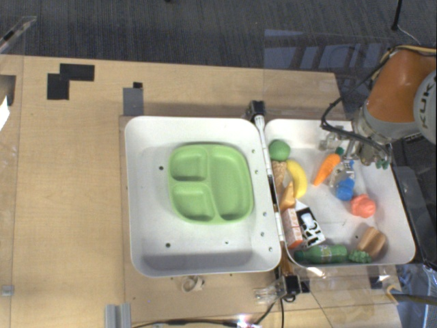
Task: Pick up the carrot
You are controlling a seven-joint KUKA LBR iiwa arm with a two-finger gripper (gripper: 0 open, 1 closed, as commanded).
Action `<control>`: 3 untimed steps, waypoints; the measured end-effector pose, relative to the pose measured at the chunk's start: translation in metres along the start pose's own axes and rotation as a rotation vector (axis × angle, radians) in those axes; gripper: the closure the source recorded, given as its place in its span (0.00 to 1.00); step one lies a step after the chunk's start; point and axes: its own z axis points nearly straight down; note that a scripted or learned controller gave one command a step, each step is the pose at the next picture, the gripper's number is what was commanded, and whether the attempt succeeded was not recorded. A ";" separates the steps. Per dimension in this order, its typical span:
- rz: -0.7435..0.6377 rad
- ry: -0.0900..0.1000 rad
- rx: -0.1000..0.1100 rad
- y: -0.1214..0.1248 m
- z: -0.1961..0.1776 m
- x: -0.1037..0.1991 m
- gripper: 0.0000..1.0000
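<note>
The carrot (326, 169) is a small orange piece lying tilted in the upper middle of the right bin (399, 203), between a yellow banana (297, 176) and a blue object (345, 186). My gripper (355, 153) hangs over the bin's upper right part, just right of and above the carrot's upper end. The grey wrist with its orange band (403, 80) reaches in from the right. Nothing shows between the fingers, and the carrot rests on the bin floor.
The right bin also holds a green ball (278, 149), a pink-red ball (363, 206), a brown item (372, 240), a green cucumber-like piece (328, 253) and a labelled box (304, 224). The left bin (143, 238) bears a green compartment plate (208, 183).
</note>
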 end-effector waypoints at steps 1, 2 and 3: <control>-0.005 -0.015 0.004 0.000 -0.015 -0.004 1.00; -0.005 -0.014 0.003 0.000 -0.015 -0.004 0.00; 0.082 0.000 0.000 0.046 -0.001 0.018 0.00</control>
